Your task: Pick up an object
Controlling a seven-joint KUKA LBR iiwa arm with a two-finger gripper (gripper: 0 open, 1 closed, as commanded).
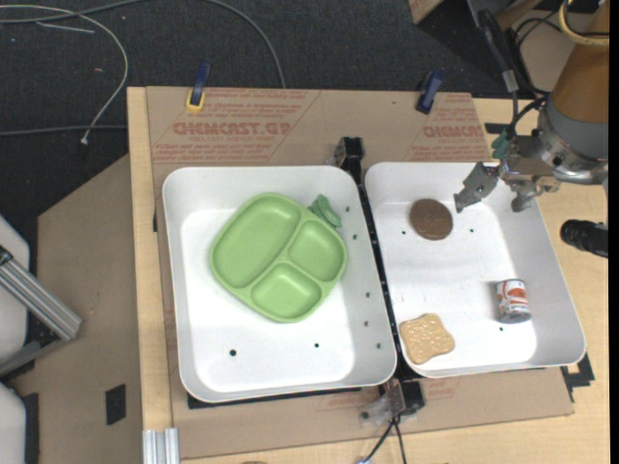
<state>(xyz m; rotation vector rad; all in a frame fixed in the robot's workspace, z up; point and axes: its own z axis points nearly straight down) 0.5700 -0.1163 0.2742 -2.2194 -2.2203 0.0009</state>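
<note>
While the gripper [498,188] hangs over the upper right part of the right bin [542,351], its two fingers stand spread wide with nothing between them, one dark finger [472,188] slanting down towards the left and the other near the bin's far right rim. The nearest candidate is the brown round disc [431,218], lying flat on the bin floor just beside and below the left finger. Further off in the same bin lie a small red and white can [514,301] on its side near the right wall and a tan slice of toast [427,338] at the near edge. The left bin [189,356] holds a green divided plate [279,256] with a small green piece [326,211] touching its upper right edge.

The main risk is judged to lie in the disc's shape: it is low and flat, so fingers closing above it may shut on air, or press one edge and skid it across the smooth white floor. The gripper also appears offset to the right of the disc, so a straight descent could bring one finger down on top of it. The can looks likely to roll away if nudged. The bin's raised wall close to the right finger could be struck during a descent.
</note>
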